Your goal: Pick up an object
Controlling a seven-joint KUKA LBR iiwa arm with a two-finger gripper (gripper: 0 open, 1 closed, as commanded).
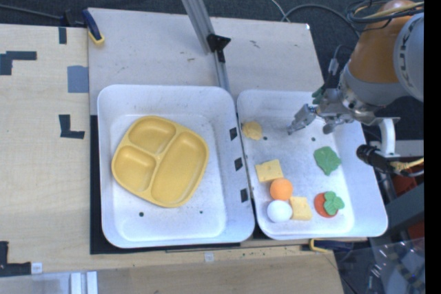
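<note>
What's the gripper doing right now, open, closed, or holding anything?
Gripper: above the right bin; open or shut cannot be told.

No readable text, labels, brand names, numbers or signs anywhere in view. Black tape marks on bench (41, 120) form plain angular shapes, not letters. Small dark marks on white bins' (172, 96) walls too small to read.
</note>
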